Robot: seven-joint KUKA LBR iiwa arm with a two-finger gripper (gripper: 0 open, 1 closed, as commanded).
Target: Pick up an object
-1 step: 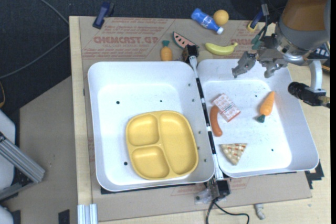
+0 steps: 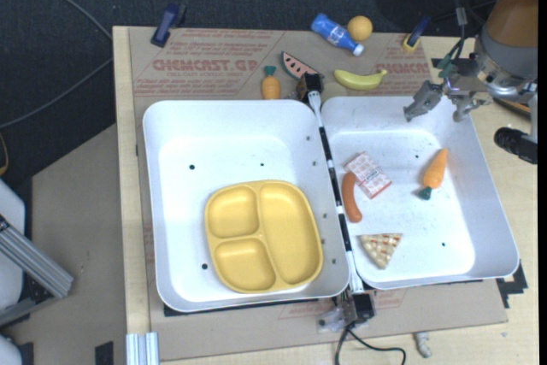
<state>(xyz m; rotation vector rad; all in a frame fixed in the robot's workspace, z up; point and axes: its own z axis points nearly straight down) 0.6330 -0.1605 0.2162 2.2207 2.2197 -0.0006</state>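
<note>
The right bin (image 2: pixel 479 218) holds a toy carrot (image 2: pixel 434 169), a small pink-and-white box (image 2: pixel 368 175), a red sausage (image 2: pixel 349 197) along the left wall and a pizza slice (image 2: pixel 381 248) near the front. My gripper (image 2: pixel 438 110) hangs over the bin's far right corner, above and behind the carrot. Its fingers (image 2: pixel 420 104) are spread open with nothing between them. The grey arm with its orange band comes in from the upper right.
The left bin (image 2: pixel 171 141) contains a yellow divided plate (image 2: pixel 262 233). Behind the bins lie a banana (image 2: pixel 359 79), a blue bottle (image 2: pixel 335 33), an orange (image 2: pixel 360 27), a watermelon slice (image 2: pixel 295 65) and blue clips (image 2: pixel 167 24).
</note>
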